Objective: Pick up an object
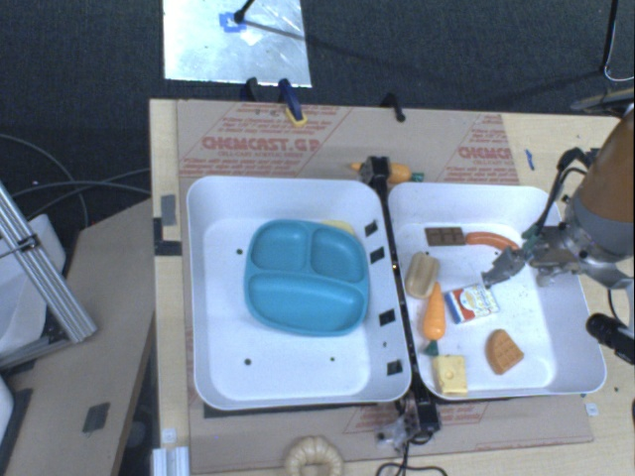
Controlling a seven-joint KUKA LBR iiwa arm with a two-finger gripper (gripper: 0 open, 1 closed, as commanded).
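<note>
Centrally in the frame, two shallow white bins are seen side by side on the counter (327,132). The left bin (213,296) is occupied by a blue divided plate (306,276), with a pale yellow item just visible behind its upper right edge. The right bin (571,360) holds a scatter of toy foods: a brown chocolate bar (444,235) near the upper middle, an orange sausage (490,238) just to its right, a beige bread-like piece (421,275) below them, a carrot (434,312) near the left wall, a small red, white and blue carton (471,303) beside the carrot, a waffle-like brown biscuit (504,351) lower down, and a yellow cheese block (448,374) in the lower left corner.

The arm is seen reaching in from the right edge of the frame, with its gripper (503,268) lowered over the right bin. The gripper tip is placed just above and to the right of the carton and below the sausage. Whether the gripper is open or closed cannot be told, and no object is seen held by it; all the objects are lying on the bin floor.

A foil-like sheet (236,28) is seen on the dark floor at the upper left, and a pale ring (315,456) lies at the lower edge.
</note>
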